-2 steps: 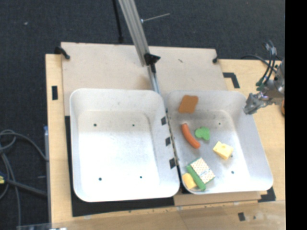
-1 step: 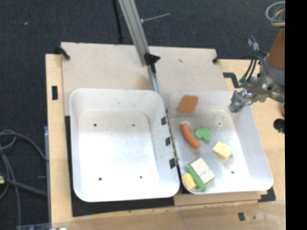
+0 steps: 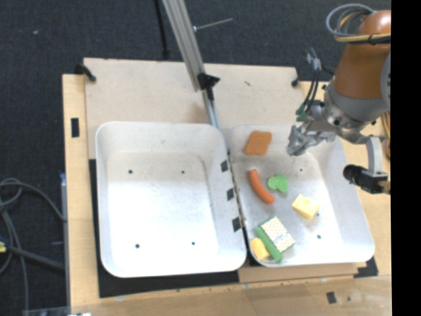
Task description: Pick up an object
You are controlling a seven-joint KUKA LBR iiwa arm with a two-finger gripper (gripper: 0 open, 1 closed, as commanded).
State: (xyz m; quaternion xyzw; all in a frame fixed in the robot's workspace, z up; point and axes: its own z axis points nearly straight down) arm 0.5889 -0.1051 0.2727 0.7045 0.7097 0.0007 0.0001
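The right bin [image 3: 342,236] holds several toy items: an orange bread-like piece [image 3: 258,143] at its back, an orange-red sausage [image 3: 261,186], a green piece [image 3: 278,184], a yellow cheese wedge [image 3: 305,207], and a green-edged checkered block [image 3: 275,236] beside a small yellow piece [image 3: 259,247] at the front left corner. My gripper [image 3: 297,143] hangs over the back of the right bin, to the right of the orange piece, and I see nothing between its fingers.
The left bin [image 3: 112,150] sits beside the right one. A slanted aluminium post [image 3: 187,41] rises from between the bins at the back. Cables lie on the dark floor at the left.
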